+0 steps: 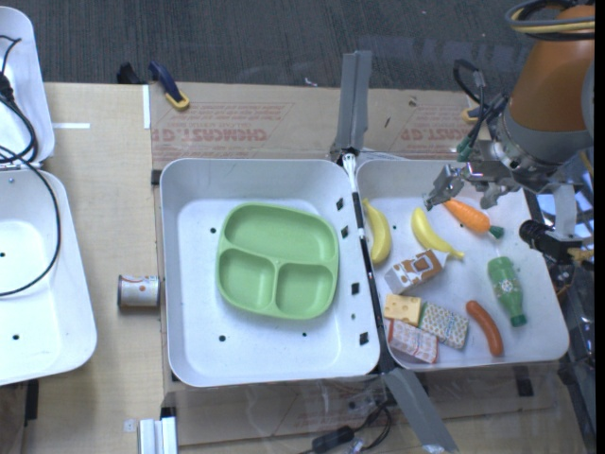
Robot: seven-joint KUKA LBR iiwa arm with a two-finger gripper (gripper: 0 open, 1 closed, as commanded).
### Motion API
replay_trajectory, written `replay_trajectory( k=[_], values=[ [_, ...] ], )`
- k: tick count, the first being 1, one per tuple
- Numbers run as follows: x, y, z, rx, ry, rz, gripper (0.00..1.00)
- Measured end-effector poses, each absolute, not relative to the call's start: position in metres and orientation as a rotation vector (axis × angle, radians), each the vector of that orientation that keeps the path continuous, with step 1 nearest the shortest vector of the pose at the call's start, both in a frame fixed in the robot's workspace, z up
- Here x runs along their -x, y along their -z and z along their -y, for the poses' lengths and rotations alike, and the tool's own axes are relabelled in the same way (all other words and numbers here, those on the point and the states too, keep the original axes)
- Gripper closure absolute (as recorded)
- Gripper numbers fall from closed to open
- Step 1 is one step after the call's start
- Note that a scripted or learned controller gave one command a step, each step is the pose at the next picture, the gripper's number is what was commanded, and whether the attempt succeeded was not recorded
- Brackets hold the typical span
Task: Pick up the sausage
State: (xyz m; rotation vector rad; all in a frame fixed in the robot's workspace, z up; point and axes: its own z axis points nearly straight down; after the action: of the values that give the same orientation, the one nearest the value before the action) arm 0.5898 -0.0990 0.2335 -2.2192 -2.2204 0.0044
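We see the claw (460,185) at the right bin's (544,353) far edge, just above the carrot (467,216); whether it is apart or together, we cannot tell. The sausage (484,327) lies toward the near corner, well apart from the claw, its long axis slanting from upper left to lower right, beside the green bottle (506,289). On the desk, cardboard (236,116) shows reversed print we cannot read with confidence; the carton (414,271) label is too small to read.

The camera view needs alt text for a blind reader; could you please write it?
The arm's hand hovers by a carrot in the right bin, far from the sausage near the front. The left bin holds a green tray.
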Motion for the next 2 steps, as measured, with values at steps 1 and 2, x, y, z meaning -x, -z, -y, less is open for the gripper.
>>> replay_trajectory(
  k=[1, 2],
  values=[
    [-0.534, -0.15, 0.141, 2.176, -0.003, 2.263, 0.0],
    [-0.48, -0.095, 0.169, 2.0, 0.008, 2.427, 0.0]
  ],
)
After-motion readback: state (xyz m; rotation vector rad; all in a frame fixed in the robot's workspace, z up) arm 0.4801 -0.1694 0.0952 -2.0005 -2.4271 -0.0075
